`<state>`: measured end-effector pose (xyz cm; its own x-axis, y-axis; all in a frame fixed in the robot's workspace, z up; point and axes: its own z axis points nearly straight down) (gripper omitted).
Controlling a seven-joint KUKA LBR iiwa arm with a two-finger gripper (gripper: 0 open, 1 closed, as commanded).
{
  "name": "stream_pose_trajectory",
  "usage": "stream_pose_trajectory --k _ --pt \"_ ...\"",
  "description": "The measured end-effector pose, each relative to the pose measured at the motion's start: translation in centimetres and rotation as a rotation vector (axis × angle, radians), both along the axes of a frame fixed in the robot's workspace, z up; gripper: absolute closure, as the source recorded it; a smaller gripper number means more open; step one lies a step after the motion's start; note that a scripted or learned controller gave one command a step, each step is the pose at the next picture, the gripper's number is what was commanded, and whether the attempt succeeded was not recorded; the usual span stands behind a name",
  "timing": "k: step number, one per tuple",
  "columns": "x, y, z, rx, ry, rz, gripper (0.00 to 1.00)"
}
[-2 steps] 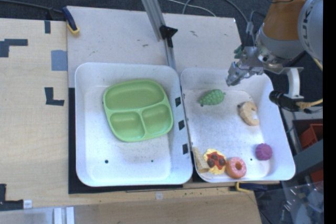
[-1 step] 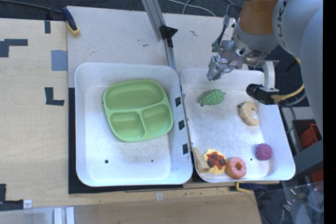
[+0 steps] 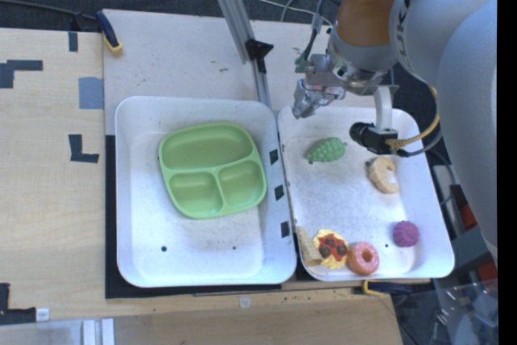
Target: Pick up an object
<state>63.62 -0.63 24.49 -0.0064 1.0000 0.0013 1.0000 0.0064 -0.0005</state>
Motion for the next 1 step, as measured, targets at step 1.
stream_pose_trajectory --k 1 --pt "1.22 6.18 0.06 0.0 0.0 0.001 1.0"
